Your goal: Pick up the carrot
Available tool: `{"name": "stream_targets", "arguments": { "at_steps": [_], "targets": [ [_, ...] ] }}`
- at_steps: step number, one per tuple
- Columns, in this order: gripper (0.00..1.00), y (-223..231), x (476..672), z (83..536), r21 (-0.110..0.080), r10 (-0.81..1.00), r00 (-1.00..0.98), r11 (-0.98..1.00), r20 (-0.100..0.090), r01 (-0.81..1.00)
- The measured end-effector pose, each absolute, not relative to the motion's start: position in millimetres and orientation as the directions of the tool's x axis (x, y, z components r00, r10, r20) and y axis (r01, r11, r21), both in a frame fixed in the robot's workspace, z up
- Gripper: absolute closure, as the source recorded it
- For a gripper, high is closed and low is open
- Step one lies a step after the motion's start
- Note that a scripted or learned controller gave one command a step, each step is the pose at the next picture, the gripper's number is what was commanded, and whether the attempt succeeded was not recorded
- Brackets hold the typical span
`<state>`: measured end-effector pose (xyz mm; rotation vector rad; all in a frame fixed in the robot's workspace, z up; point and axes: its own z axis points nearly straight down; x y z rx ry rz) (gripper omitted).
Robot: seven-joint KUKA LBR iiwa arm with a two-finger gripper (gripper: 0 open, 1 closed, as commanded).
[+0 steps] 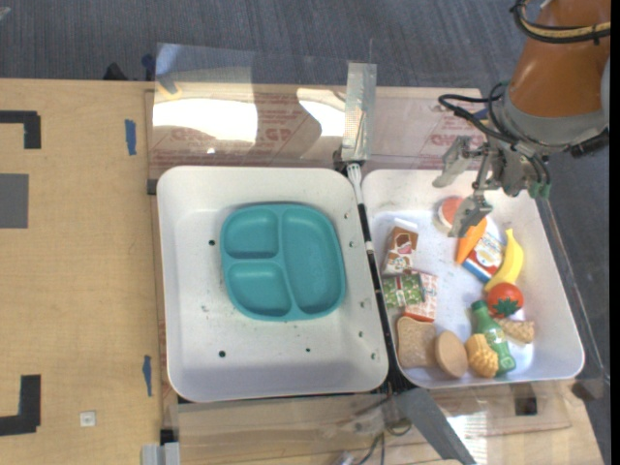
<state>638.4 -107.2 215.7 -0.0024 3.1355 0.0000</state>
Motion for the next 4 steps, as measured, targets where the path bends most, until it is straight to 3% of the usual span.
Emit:
{"name": "stream_targets", "arguments": {
  "at_steps": [1,2,3,4],
  "targets": [
    [0.0,-132.7,611.4,98.6,-0.002,-0.073,-0.997,0.997,-0.012,-0.073],
    [0.0,-140.4,644.5,88.2,-0.002,-0.216,-0.976,0.976,-0.011,-0.216],
    [1.0,-139.2,648.8,103.6,-0.007,-0.216,-0.976,0.976,-0.026,-0.216],
    [1.0,-159.4,655.9,191.3,-0.007,-0.255,-0.967,0.967,-0.016,-0.255]
  ]
}}
